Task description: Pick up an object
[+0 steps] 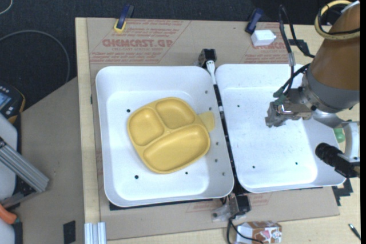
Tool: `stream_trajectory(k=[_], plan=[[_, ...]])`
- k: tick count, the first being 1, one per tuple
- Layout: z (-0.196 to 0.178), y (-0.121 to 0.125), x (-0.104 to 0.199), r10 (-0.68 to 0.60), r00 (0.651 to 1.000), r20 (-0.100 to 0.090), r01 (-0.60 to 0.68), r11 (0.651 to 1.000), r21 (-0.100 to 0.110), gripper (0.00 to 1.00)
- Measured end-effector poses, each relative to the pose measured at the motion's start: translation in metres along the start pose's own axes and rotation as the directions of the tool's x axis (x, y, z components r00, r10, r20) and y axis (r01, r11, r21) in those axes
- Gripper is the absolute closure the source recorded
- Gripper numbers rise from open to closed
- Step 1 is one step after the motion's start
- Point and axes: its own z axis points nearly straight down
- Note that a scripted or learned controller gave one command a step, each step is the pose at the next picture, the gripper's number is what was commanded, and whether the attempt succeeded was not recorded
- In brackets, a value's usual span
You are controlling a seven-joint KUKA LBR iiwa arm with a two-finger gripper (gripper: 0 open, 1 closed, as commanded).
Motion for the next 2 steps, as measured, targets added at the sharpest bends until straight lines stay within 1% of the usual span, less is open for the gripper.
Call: stream_trajectory(k=[1, 2], plan=[[-0.062, -0.001, 0.046, 0.003, 1.0, 0.001, -0.003, 1.0, 0.009, 1.0], [-0.177, 0.002, 0.139, 0.003, 1.0, -0.002, -0.003, 1.0, 0.003, 1.0]])
